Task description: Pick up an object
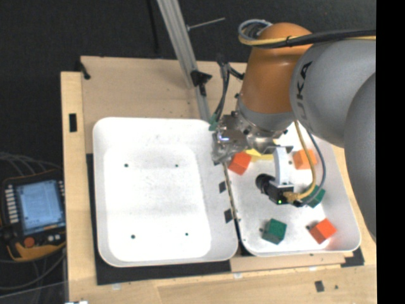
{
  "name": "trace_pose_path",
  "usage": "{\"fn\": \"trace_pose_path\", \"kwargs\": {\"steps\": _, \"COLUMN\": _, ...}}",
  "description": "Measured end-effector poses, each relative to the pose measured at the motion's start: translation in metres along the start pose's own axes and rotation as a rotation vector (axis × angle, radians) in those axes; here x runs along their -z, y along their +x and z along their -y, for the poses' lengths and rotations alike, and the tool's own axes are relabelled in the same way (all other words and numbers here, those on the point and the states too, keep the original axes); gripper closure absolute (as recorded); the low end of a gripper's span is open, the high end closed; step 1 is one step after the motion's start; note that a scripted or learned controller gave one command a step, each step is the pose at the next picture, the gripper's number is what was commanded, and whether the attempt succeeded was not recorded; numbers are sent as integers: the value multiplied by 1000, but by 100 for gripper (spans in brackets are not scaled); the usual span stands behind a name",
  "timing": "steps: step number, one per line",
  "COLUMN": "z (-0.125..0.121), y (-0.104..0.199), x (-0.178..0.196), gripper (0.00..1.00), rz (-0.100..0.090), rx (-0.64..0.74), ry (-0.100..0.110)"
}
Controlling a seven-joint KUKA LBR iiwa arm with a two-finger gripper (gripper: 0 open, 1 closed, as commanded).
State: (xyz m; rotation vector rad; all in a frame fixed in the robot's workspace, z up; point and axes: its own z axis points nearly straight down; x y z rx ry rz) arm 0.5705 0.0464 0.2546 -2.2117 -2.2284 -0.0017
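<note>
Reaching in from the right, the grey arm (335, 87) with its orange band (275, 68) is seen hung over the far part of the right bin (345, 242), and the jaws (235, 149) are lowered near that bin's far-left corner. Whether the jaws are wide, narrow or closed on anything cannot be told, since the wrist covers them from above.

Two white bins are counted on the table (73, 100), side by side. On the left bin (158, 189) only four small dark dots are seen on its floor.

In the right bin, three orange blocks are counted. One orange block (239, 163) lies just below the jaws, at the left of the bin; contact with the jaws cannot be judged. A second orange block (302, 159) is partly hidden by the arm's cable, further right. A third orange block (321, 230) rests near the near-right corner. One green block (274, 230) sits on the near side, to the left of the third orange one. One yellow piece (256, 152) is glimpsed under the wrist. A small green thing (316, 197) is also seen at the end of the cable; what it is cannot be told.

One handheld screen unit (35, 211) lies beyond the table's left edge.
</note>
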Motion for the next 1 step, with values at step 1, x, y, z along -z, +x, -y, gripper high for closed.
{"fn": "trace_pose_path", "kwargs": {"steps": 1, "z": 11, "y": 45, "x": -14, "gripper": 100, "rz": 2, "rx": -1, "ry": 1}}
